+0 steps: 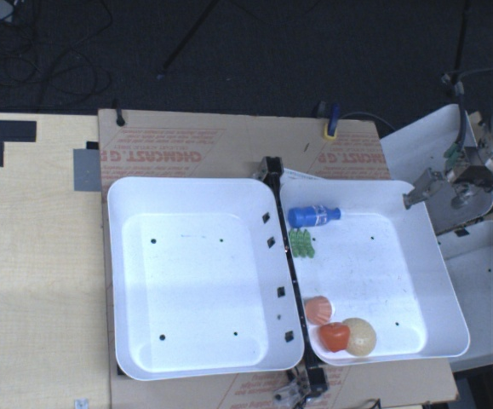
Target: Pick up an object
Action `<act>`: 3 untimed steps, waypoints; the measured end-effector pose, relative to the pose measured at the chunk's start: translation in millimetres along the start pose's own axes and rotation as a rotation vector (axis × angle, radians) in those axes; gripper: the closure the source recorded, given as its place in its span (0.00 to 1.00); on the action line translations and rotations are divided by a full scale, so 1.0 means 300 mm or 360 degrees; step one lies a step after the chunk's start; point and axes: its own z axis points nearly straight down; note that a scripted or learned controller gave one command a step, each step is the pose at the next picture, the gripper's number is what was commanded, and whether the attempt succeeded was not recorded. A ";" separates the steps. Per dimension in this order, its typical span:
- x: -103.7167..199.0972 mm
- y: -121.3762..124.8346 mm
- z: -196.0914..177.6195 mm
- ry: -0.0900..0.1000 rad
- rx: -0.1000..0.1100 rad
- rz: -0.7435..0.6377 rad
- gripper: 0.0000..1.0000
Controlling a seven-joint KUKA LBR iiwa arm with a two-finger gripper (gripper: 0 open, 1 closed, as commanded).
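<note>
- Nearest, in the right bin, three round things huddle in the corner at about 7 o'clock: a red ball touching a pale yellow ball, and a peach ball just above them, against the dividing wall.
- Further back along that same wall lies a small green piece; its shape is too small and blurred to name.
- Just beyond it, at about 11 o'clock in the bin, a blue bottle lies on its side, cap end toward 3 o'clock.
- The left bin sits beside the right one, their rims touching along the middle.
- The gripper hangs at the right bin's far rim, around 2 o'clock, well apart from every object; the bottle is the closest, off toward 9 o'clock from it.
- I cannot tell how the jaws stand: the tool shows as a grey blur, and the arm behind it is cut off at the edge.
- Farthest back, a blue and yellow clamp sits on the cardboard edge.
</note>
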 end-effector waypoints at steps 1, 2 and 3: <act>-0.019 -0.212 0.343 0.0013 0.0039 0.0013 0.00; 0.039 0.035 0.155 0.0002 0.0004 -0.0001 0.00; -0.023 -0.248 0.313 0.0010 0.0031 0.0016 0.00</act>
